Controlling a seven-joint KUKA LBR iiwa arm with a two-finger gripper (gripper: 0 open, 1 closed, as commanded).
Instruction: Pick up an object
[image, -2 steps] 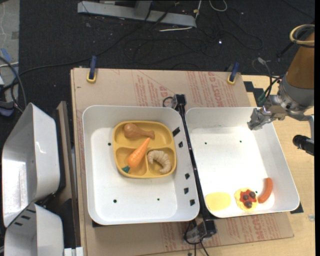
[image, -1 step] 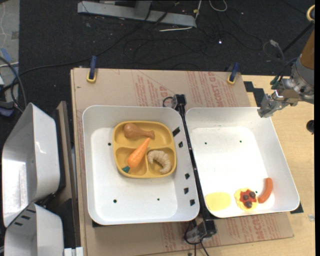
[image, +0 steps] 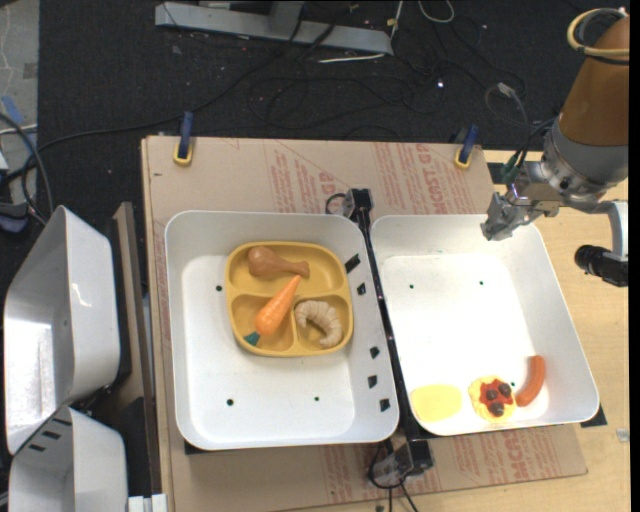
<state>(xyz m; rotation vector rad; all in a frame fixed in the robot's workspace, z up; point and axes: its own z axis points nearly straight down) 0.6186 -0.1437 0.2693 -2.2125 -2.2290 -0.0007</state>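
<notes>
My gripper (image: 497, 227) hangs above the far right corner of the right bin (image: 470, 250), well away from every object. At that bin's near edge lie a pale yellow flat disc (image: 436, 402), a small pizza-like toy with red and dark toppings (image: 491, 396) and an orange-red sausage (image: 531, 380). In the left bin (image: 200, 400) sits a yellow divided plate (image: 240, 330). It holds a brown chicken drumstick (image: 275, 263), an orange carrot (image: 277, 307) and a pale curled shrimp (image: 320, 321).
The two bins meet at a black-clipped seam (image: 375, 320) down the middle. They rest on a cardboard sheet (image: 270, 165) with yellow clamps (image: 183, 152) at the far edge. White containers (image: 60, 310) stand off the bench at left. Cables lie on the dark floor behind.
</notes>
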